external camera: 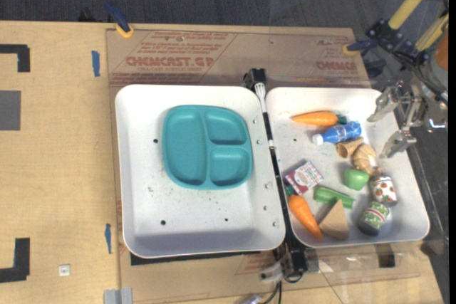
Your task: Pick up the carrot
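We see 2 shallow white bins side by side on the bench. The left bin holds 1 thing: a teal divided plate with 3 compartments, lying flat a little toward the far side of the bin's middle.

The right bin holds a scatter of small items. At its far side lies a carrot, orange, lying left to right with its green top pointing right. Just near and right of it lies a blue bottle with a white cap toward the left. Further right and nearer sits a tan, shell-like piece, and just beside that a green block. At the bin's left side we see a small pink-and-white packet. Near it lies a 2nd carrot, slanting toward the near right, close to the bin's left wall. A green bar lies just right of it, touching a tan wedge. At the near right stand a small white jar with red spots and a dark green can.

The gripper hangs over the far right corner of the right bin, its 2 metal fingers spread apart with nothing between them. It is well to the right of the far carrot, apart from it.
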Motion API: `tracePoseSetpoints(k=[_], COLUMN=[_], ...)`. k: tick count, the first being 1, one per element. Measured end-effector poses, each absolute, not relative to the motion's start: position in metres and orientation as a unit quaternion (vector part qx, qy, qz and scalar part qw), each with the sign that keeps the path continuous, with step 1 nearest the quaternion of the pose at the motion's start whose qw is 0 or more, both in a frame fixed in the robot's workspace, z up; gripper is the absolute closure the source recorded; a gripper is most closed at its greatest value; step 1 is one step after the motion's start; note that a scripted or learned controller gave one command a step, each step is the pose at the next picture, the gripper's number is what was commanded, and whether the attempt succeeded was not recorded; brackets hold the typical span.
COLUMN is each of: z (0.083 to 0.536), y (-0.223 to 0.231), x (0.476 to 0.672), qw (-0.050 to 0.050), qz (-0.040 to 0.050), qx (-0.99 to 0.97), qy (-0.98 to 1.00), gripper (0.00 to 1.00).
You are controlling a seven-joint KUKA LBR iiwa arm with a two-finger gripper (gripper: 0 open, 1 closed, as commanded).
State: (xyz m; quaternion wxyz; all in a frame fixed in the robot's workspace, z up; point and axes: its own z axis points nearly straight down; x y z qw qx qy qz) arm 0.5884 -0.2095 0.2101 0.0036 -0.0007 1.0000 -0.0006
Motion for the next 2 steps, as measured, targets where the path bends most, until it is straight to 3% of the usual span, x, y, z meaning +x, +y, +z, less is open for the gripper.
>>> tracePoseSetpoints(k=[1, 2], z=[0.126, 0.090], y=[-0.181, -0.129], x=[0.598, 0.626], qw=[0.018, 0.005], qz=[-0.0008, 0.0007], qx=[0.188, 0.226], qy=[0.982, 0.974], gripper=[0.00, 0.00])
